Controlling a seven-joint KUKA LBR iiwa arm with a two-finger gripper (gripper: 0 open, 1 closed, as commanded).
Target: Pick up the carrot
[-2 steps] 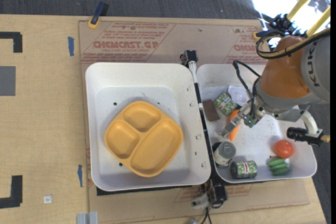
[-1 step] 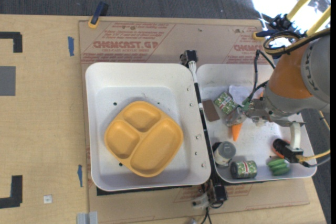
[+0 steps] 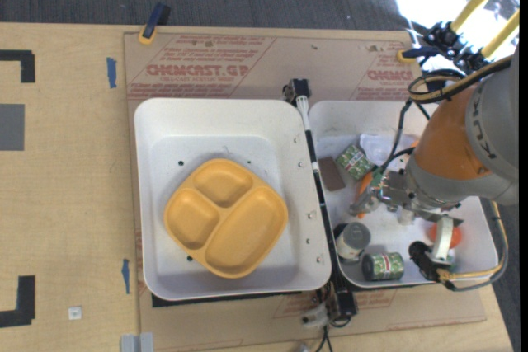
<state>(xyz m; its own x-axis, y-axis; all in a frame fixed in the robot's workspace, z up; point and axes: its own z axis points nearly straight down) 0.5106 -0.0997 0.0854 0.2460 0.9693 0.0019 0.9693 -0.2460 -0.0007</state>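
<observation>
In the right bin [image 3: 388, 113], an orange piece that I take for the carrot [image 3: 455, 236] lies near the right wall, partly hidden behind the robot's pale bracket. My gripper [image 3: 381, 195] hangs low over the middle of this bin, under the grey arm with its orange band [image 3: 450, 146]. It is left of the carrot and apart from it. A thin reddish-orange sliver [image 3: 362, 192] shows at the gripper's left edge; I cannot tell what it is.
Around the gripper lie a green can [image 3: 355, 161], a brown block [image 3: 332, 174], a grey can [image 3: 353, 238] and another green can [image 3: 384, 265]. White paper [image 3: 379, 146] sits at the back. The left bin [image 3: 157, 128] holds a yellow divided plate [image 3: 224, 216].
</observation>
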